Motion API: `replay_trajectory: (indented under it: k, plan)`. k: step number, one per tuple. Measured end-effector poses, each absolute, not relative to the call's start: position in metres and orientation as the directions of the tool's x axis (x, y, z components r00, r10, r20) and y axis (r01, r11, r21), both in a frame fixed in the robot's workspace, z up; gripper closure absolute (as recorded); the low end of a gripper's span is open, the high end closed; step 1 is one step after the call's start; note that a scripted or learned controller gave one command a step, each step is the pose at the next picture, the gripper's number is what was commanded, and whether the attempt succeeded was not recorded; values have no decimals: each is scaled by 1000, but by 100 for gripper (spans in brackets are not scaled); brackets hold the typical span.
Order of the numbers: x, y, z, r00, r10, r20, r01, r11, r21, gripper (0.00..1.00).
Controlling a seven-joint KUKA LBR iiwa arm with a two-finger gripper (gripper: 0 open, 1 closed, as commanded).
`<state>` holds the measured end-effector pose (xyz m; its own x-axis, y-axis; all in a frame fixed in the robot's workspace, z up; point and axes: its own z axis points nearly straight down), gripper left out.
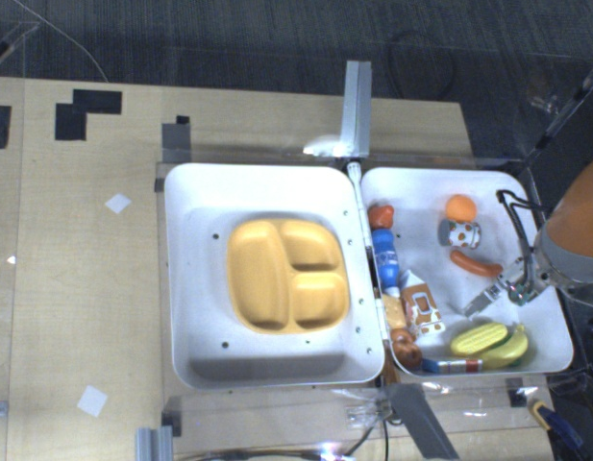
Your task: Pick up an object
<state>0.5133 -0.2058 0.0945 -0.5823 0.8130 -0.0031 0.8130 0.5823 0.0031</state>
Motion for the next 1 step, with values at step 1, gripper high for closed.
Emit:
replay_trajectory:
  k: [1]
  plan:
    - [578, -197, 88, -598, 802, -11, 802, 598, 8, 0]
